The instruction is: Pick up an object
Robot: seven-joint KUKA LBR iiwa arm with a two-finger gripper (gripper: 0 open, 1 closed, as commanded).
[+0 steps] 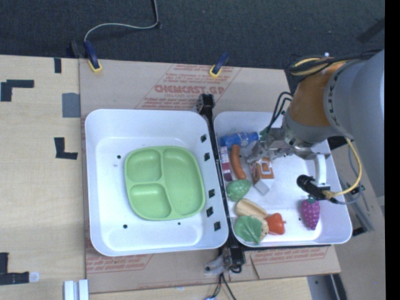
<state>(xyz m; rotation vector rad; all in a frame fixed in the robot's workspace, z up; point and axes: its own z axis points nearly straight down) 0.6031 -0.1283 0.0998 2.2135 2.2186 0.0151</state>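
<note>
Grey gripper (262, 161) low in right bin (331, 230), jaw state cannot tell | sausage (237, 162) just left, likely target | grapes (310, 212) lower right, apart

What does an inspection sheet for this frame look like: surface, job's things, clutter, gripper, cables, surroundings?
Surface: cardboard-covered bench bearing left bin and right bin.
Job's things: in the right bin, grapes, hot dog, tomato, lettuce, blue packet.
Clutter: green plate in the left bin.
Gripper: gripper low in the right bin beside the hot dog; finger state unclear.
Cables: yellow hose along the arm; black cable above the bench.
Surroundings: yellow clamps at the bench's far edge.
</note>
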